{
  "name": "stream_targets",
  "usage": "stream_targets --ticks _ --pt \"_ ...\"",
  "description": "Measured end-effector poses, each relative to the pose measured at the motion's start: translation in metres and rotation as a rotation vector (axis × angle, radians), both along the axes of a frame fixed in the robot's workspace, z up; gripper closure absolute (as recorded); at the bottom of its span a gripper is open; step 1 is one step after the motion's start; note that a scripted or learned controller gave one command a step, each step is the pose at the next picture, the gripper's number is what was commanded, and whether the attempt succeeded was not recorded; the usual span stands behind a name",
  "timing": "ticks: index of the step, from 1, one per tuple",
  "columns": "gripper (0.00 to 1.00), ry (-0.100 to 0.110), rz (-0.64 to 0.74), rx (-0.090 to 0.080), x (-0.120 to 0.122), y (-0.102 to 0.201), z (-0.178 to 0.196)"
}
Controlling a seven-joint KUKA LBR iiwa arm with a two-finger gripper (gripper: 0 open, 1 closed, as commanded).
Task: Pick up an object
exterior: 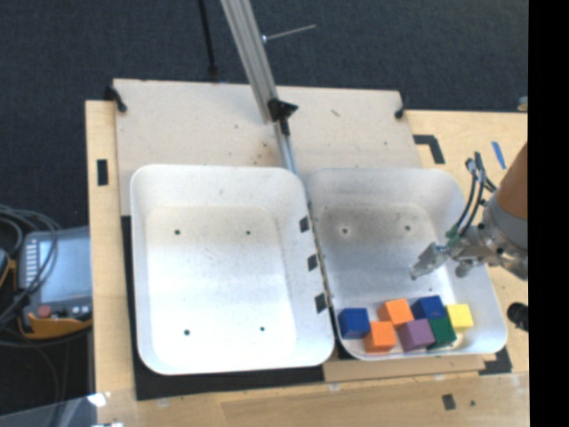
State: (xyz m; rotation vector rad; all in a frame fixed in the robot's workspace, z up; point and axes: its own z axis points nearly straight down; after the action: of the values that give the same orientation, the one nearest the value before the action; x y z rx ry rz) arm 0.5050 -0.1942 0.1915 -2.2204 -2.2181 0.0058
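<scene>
Gripper [429, 261] hovering above right bin [373, 189], near its right wall; finger state can't be told. Nothing seen between fingers. Coloured blocks clustering at bin's near edge: blue cube [354, 321], orange cubes [397, 310], purple [414, 334], green [442, 331], yellow [460, 316].

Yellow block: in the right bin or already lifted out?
In the bin. The yellow block sits on the right bin floor beside the green block.

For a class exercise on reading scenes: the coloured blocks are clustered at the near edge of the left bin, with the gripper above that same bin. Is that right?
Not quite. The camera view shows the coloured blocks clustered at the near edge of the right bin, not the left one. The gripper is above that same bin, as you said.
</scene>
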Motion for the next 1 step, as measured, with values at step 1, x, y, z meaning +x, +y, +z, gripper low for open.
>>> stream_targets --ticks 1 --pt "0.0 0.001 -0.001 0.001 -0.0075 0.0015 -0.0605"
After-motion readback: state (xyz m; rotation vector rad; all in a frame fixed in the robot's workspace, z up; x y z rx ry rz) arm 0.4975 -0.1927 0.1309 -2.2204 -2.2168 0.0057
